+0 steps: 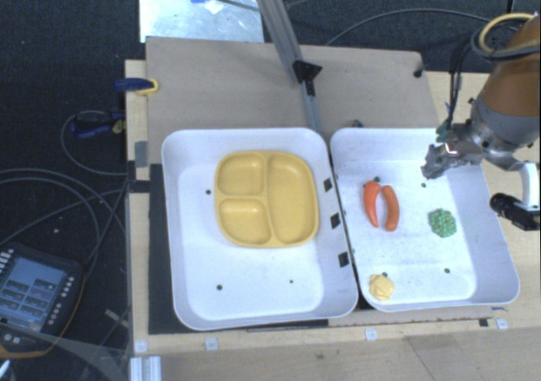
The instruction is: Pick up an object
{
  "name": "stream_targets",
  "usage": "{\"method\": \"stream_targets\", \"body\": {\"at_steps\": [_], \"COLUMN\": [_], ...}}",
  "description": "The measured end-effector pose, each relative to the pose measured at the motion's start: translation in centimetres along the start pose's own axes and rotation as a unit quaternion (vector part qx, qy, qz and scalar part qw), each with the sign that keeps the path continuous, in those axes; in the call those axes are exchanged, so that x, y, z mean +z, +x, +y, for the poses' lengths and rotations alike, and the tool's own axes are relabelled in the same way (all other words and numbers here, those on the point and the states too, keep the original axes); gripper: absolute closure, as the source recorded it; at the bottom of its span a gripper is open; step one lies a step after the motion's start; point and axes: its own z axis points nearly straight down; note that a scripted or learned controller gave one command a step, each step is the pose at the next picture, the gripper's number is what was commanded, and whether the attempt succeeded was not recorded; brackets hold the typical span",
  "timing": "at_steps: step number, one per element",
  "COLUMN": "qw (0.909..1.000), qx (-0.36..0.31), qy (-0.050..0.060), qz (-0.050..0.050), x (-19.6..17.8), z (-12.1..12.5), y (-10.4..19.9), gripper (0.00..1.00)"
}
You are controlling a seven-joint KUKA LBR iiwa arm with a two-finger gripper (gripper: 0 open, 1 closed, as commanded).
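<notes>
In the left bin (190, 286), a smooth yellow divided plate (266, 198) leaves bare floor below. In the right bin (490, 274), a glossy carrot (372, 202) touches a sausage (390, 208); a lumpy yellow piece (382, 287) hugs the near rim; bumpy green broccoli (441, 222) lies beneath my claw (433, 166), grip unclear.

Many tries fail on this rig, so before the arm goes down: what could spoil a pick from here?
The carrot and sausage lie touching; a grab there may catch both or push one off. The pincer stands off from the broccoli, so a straight descent likely meets bare bin.
</notes>
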Motion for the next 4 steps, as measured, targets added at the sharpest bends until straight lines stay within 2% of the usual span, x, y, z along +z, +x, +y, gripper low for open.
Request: {"method": "stream_targets", "body": {"at_steps": [1, 2, 4], "qw": [1.0, 1.0, 1.0], "qx": [0.0, -0.001, -0.001], "qy": [0.0, 0.0, -0.001], "qz": [0.0, 0.001, 0.001], "x": [0.3, 0.0, -2.5], "z": [-0.7, -1.6, -1.6], "y": [4.7, 11.0, 20.7], "gripper": [1.0, 1.0, 1.0]}}
